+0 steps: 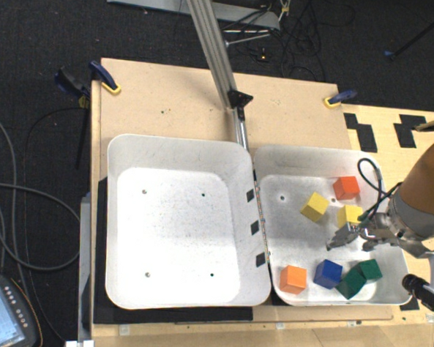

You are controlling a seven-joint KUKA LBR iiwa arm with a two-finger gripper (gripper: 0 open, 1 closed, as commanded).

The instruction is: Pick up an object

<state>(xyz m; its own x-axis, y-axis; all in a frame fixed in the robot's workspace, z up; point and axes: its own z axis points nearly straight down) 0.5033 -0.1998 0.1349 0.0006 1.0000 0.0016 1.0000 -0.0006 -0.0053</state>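
Orange cube (293, 278) square-on, nearest; pincer (351, 236) above right bin (290, 182).

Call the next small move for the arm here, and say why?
Probably a short drop straight down. The claw hovers in the right bin, just below a yellow cube and above the blue cube, with nothing visibly held. Lowering there should bring it near a cube to try a grasp.

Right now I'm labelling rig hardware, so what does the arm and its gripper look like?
The arm shows a rounded orange band above a grey wrist section. A black cable loops beside it. The gripper is dark grey metal with slim fingers, over the right bin.
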